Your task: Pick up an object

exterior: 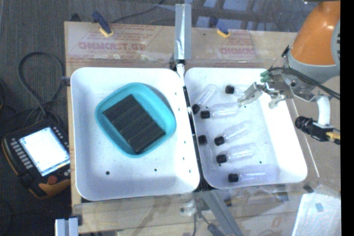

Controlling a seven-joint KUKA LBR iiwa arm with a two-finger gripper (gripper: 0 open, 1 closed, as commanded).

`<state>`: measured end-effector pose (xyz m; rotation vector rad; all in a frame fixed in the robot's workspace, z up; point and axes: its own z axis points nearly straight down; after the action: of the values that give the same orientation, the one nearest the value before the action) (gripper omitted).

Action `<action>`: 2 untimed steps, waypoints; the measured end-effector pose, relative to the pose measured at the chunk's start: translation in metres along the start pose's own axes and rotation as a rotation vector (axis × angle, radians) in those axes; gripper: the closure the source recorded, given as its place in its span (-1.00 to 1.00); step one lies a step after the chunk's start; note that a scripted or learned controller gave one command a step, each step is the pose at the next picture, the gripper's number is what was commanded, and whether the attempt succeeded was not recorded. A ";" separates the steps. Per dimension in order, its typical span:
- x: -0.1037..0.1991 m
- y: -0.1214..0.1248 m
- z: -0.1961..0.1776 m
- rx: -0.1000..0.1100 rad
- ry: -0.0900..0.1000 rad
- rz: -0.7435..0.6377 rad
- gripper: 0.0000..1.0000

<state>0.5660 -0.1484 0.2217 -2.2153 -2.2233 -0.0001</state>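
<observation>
The gripper (pixel 259 91) is being held over the right bin (pixel 293 166) near its far right corner, with its fingers standing slightly apart and nothing between them. Several clear vials with black caps are lying across that bin; the nearest vial (pixel 220 113) is resting just left of the gripper, toward the far edge. The vials are being judged light, stiff, smooth and apt to roll, so the barrel is being favoured for the grasp, across its width

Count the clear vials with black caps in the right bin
5 vials: top left, upper middle, centre, lower, bottom. A loose cap lies apart; the gripper may hide more.
</observation>
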 end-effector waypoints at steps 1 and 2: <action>0.012 0.046 0.032 -0.001 -0.004 -0.154 -1.00; 0.012 0.047 0.031 -0.001 -0.004 -0.154 -1.00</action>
<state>0.6124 -0.1364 0.1901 -2.0394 -2.3899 0.0027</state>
